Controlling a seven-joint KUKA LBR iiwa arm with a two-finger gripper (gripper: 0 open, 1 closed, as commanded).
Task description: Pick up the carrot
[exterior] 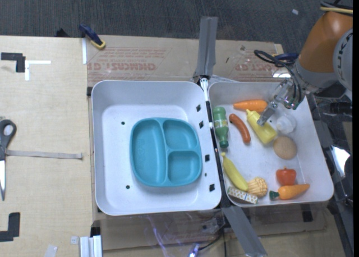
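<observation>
A: Where's the carrot [250, 105]?

B: Back of the right bin [320, 138], just left of the gripper [271, 111].

A: Grabbed anything?

B: Nope, fingers slightly open, empty, above the yellow bottle [261, 127].

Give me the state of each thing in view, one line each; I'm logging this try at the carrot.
tool: low in the right bin, over the yellow bottle, grip unclear
carrot: lying flat, left of the tool
second carrot: lying in the bin's near corner
green bottle: lying on its side
blue plate: flat in the left bin
</observation>
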